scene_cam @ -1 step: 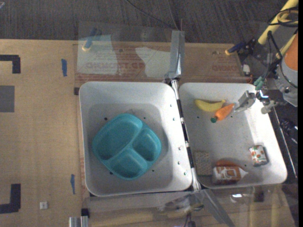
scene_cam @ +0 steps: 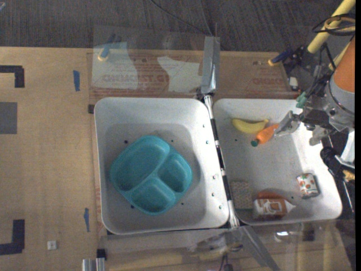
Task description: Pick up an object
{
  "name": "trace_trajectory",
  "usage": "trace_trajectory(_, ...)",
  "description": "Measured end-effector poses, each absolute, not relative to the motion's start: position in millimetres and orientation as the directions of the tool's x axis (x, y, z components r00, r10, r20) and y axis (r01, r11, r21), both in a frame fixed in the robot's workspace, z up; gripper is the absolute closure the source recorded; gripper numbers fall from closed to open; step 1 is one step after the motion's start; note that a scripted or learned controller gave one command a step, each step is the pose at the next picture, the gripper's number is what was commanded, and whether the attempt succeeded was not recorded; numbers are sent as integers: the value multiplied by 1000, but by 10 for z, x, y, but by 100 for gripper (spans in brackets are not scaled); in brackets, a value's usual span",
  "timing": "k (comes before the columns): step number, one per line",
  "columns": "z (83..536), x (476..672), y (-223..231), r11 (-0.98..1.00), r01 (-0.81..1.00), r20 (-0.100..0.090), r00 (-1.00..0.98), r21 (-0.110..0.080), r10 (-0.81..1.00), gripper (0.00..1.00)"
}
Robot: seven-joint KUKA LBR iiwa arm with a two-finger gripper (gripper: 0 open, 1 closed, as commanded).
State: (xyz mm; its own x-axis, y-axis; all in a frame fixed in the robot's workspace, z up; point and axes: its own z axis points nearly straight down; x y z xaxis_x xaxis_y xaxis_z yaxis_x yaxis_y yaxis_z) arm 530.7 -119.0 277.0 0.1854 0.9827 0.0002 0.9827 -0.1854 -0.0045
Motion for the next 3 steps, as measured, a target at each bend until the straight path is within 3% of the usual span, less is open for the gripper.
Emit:
trace_trajectory(1,1750,5922,-1033,-86,996,0,86,-4,996,0)
trace_trajectory(2,1075,6388,-1285,71,997,-8,-71,21,997,0)
trace_trajectory(3,871,6436,-1540,158,987,-5,-158,9,987,0)
